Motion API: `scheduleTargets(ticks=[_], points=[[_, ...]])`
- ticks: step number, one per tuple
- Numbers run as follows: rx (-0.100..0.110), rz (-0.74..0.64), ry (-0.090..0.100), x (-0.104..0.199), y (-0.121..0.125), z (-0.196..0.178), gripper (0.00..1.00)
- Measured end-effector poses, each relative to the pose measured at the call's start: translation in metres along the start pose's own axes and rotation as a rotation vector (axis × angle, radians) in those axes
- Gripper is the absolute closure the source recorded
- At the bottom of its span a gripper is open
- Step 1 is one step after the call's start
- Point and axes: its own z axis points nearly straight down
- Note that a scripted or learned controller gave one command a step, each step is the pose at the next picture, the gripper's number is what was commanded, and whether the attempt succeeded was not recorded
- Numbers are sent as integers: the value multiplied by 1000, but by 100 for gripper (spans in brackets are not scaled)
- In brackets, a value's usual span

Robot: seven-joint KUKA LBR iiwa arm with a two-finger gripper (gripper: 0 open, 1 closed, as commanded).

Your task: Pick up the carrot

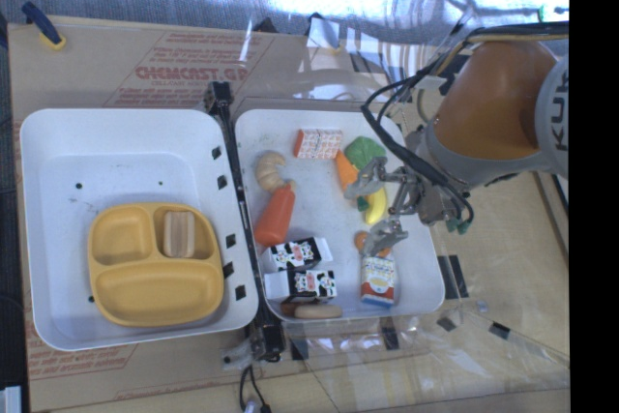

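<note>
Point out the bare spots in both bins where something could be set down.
Left white bin: bare floor above and left of the yellow divided plate. Right white bin: one small bare patch mid-floor, between the orange-red carrot and the gripper. Crowded elsewhere: the black-and-white cartons fill its near edge.

Two bins sit side by side on the worktop (145, 73). The left bin (58, 140) holds a divided tray (155, 266), with a small block (179, 233) in the tray's far right compartment. The right bin (426, 276) is crowded. A patterned box (318, 143) lies at its far side, with a leafy carrot (354, 162) just to the right of it. A rounded item (271, 169) lies far left, and a bottle (276, 215) lies just nearer than it. Two cartons (302, 268) lie near the front, with a sausage-like piece (314, 310) at the near wall. A small upright carton (379, 279) stands near right. The gripper (379, 204) hangs over the bin's right side, above a banana (375, 203).
</note>
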Motion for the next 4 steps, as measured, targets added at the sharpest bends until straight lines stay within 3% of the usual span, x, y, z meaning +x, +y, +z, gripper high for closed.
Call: scheduleTargets(ticks=[1,2,3,4], points=[[1,140,-4,-73,-53,137,0],[2,130,-8,-76,-50,124,100],[0,-99,-6,-116,-51,135,100],[-2,-378,1,-52,-52,137,100]])
